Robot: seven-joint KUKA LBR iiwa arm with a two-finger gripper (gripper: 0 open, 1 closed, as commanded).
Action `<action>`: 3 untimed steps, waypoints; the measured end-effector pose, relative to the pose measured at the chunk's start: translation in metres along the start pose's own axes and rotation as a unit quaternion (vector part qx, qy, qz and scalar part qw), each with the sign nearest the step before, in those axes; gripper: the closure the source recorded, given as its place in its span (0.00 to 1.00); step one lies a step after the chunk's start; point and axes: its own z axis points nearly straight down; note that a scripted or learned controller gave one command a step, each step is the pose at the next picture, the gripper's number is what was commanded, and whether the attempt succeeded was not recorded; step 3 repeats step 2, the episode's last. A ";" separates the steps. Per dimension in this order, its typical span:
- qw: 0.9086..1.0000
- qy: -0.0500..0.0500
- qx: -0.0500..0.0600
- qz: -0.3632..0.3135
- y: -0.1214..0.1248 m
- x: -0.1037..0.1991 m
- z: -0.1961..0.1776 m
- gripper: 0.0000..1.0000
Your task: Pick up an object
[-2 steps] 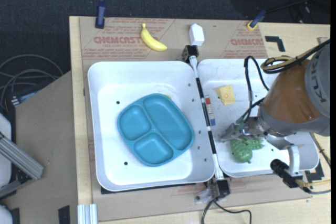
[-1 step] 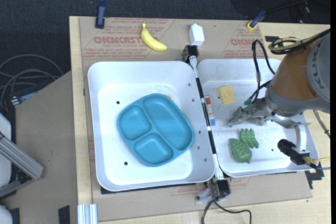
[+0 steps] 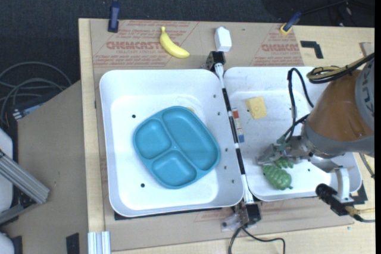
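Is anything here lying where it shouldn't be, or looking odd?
Yes, the banana. It lies on the cardboard behind the left bin, outside both bins. The blue tray sits askew in that bin. In the right bin, the hand hovers by a green toy.

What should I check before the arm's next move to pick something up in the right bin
1. Hand is over the right bin: ok.
2. A target lies near: green toy just below the hand: ok.
3. Toy between the fingers: cannot tell.
4. Yellow block is apart from the hand: ok.
5. Blue divided plate sits in the left bin, out of the way: ok.
6. Black cable hangs close to the wrist: not ok.
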 end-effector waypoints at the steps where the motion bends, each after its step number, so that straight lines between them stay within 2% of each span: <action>1: 1.000 0.000 -0.001 0.000 0.000 0.000 -0.010 1.00; 2: 1.000 0.000 -0.002 -0.002 0.026 0.079 -0.101 1.00; 3: 1.000 0.000 -0.002 -0.002 0.026 0.079 -0.101 1.00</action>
